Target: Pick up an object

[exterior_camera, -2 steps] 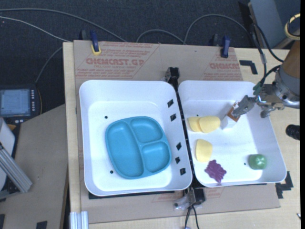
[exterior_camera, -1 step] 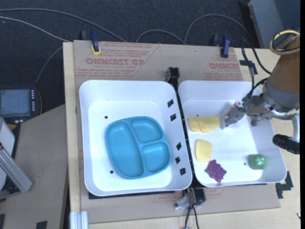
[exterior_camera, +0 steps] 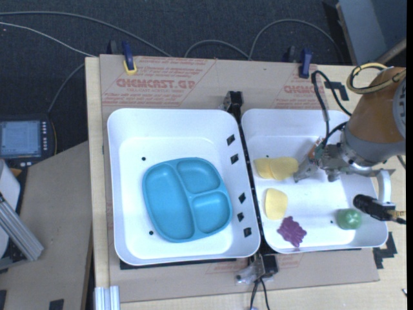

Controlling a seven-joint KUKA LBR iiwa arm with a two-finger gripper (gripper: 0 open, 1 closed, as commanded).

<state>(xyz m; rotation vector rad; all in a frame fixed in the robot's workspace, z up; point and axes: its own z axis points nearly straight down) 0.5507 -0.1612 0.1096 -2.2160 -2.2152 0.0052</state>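
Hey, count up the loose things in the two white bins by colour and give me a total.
Yellow: 2, a wide piece and a smaller piece, right bin
Purple: 1, grape bunch, right bin
Green: 1, round piece, right bin
Blue: 1, divided plate, left bin
Total: 5

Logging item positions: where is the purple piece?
The purple piece lies in the right bin, near its front edge, just below the yellow piece.
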